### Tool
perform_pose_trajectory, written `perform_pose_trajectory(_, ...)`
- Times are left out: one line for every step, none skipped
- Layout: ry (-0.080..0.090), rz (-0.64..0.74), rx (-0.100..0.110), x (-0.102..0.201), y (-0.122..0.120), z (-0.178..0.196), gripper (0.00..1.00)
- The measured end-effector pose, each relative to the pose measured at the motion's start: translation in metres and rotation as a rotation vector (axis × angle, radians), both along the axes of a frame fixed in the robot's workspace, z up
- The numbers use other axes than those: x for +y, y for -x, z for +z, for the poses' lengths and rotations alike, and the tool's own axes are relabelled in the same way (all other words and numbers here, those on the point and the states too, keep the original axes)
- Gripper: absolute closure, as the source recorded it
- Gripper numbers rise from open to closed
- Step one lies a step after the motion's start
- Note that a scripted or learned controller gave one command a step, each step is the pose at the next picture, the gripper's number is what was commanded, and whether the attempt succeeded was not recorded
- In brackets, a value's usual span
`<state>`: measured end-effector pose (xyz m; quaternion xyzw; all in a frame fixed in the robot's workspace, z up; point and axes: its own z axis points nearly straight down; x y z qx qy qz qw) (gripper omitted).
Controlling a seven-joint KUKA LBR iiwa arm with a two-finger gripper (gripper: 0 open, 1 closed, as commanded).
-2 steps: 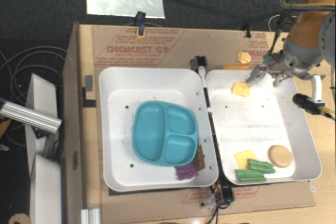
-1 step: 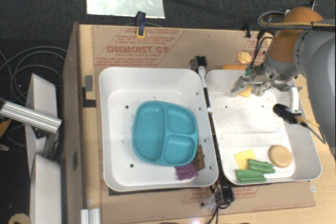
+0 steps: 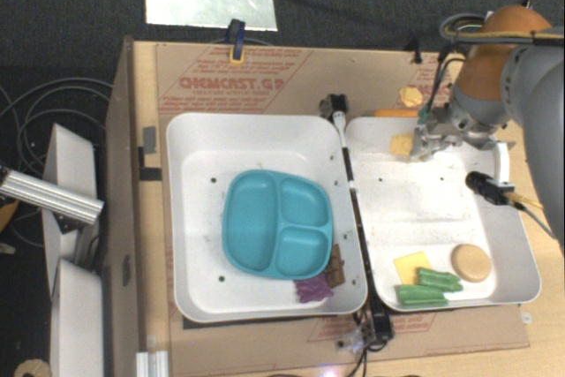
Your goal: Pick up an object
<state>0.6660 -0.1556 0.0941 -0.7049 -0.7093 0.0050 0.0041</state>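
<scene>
Sponge [image 3: 402,146] just beside pincer [image 3: 424,146]

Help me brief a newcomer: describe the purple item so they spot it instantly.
Find the left white bin, which holds a teal divided plate. At the plate's lower right edge, near the bin's front wall, lies the small purple item. A brown piece lies beside it.

Two white bins [image 3: 185,216], one teal plate [image 3: 275,223].

The claw [image 3: 422,146] hangs over a yellow block [image 3: 402,145] in the right bin [image 3: 521,265].
</scene>
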Motion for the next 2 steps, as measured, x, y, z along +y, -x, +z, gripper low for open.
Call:
perform_pose_trajectory(-0.002,0.001,-0.025,0.042,0.042,0.114,1.0)
perform_pose_trajectory(-0.003,0.003,-0.014,0.092,0.033,0.09,1.0)
